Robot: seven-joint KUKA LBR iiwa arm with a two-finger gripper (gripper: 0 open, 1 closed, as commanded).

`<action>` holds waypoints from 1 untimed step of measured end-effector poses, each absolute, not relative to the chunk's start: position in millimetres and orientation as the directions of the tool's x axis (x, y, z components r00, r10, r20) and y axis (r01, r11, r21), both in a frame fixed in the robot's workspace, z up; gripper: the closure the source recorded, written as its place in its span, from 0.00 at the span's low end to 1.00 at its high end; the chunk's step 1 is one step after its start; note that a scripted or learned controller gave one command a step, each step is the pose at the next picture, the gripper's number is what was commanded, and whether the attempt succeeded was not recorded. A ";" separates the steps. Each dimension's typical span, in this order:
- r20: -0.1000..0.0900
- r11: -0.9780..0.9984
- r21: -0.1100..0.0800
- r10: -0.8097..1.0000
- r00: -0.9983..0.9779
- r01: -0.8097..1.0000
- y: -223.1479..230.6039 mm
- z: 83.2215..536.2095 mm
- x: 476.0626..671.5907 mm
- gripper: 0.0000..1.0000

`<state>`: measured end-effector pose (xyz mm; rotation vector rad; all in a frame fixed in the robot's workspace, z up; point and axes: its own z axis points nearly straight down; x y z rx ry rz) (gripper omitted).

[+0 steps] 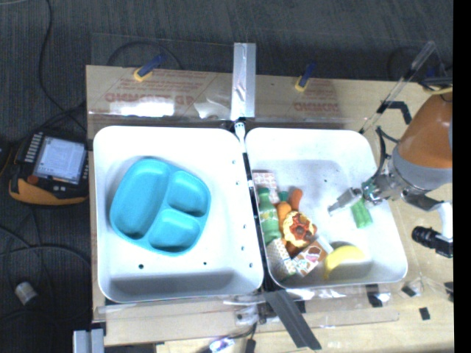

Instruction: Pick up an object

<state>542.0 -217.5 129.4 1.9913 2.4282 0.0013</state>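
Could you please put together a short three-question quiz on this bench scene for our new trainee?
1. True or false: the blue plastic sectioned tray lies in the left white bin.
2. Which object lies nearest the right white bin's front right corner? A) yellow banana-shaped toy B) orange carrot-shaped toy C) small green block
3. Fill in: the end effector hovers over the ____ bin.

Key: 1 true; 2 A; 3 right.
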 end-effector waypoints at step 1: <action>0.007 0.189 0.005 0.982 -0.189 0.982 -213.8 97.5 545.2 0.00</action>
